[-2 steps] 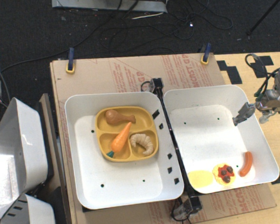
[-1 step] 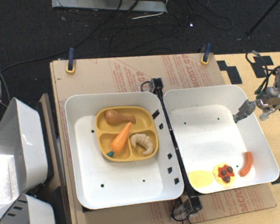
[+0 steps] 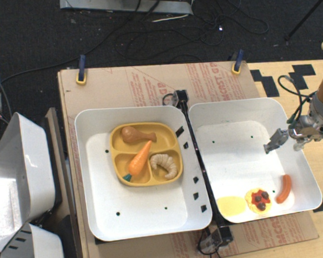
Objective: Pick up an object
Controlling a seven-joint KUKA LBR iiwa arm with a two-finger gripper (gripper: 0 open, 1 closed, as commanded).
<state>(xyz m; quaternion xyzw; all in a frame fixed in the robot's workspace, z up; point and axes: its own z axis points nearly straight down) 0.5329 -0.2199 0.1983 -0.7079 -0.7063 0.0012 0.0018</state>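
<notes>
A: The sausage [image 3: 283, 189] is being seen lying in the right bin [image 3: 234, 116], near its front right corner.

B: What is being found beside the sausage?

A: A round item with dark and red toppings [image 3: 259, 199] is being shown just left of the sausage, and a pale yellow disc [image 3: 231, 205] further left of it.

B: And the tool [image 3: 276, 141]?

A: It is being held above the sausage, well apart from it; whether it is open or closed cannot be told.

B: Away from the sausage?

A: A yellow divided plate [image 3: 147, 153] in the left bin [image 3: 101, 214] is being shown carrying a drumstick [image 3: 137, 134], a carrot [image 3: 140, 159] and a shrimp [image 3: 164, 164].
</notes>
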